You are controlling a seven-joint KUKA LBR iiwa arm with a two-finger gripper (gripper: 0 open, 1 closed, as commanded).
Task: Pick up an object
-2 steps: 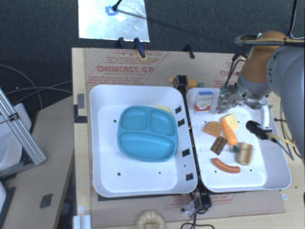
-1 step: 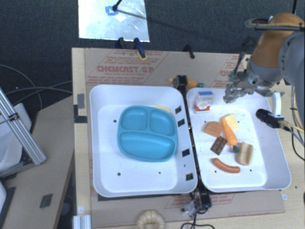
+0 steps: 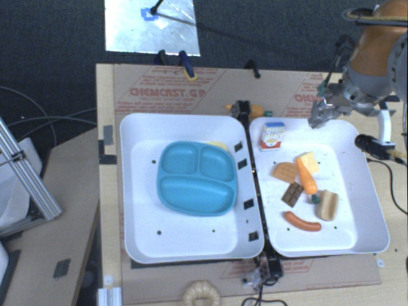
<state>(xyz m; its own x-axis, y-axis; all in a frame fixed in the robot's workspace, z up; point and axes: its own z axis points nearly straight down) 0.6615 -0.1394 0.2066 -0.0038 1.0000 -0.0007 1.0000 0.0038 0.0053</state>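
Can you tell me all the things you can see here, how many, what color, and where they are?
bins: 2, white, side by side on the bench
divided plate: 1, blue, in the left bin
milk carton: 1, white with blue and red, top left of the right bin
cookie: 1, tan, middle of the right bin
cheese wedge: 1, yellow, beside the carrot
carrot: 1, orange, middle of the right bin
chocolate piece: 1, brown, below the cookie
sausage: 1, red-orange, lower right bin
bread piece: 1, beige, right of the chocolate piece
gripper: 1, grey, over the right bin's top edge
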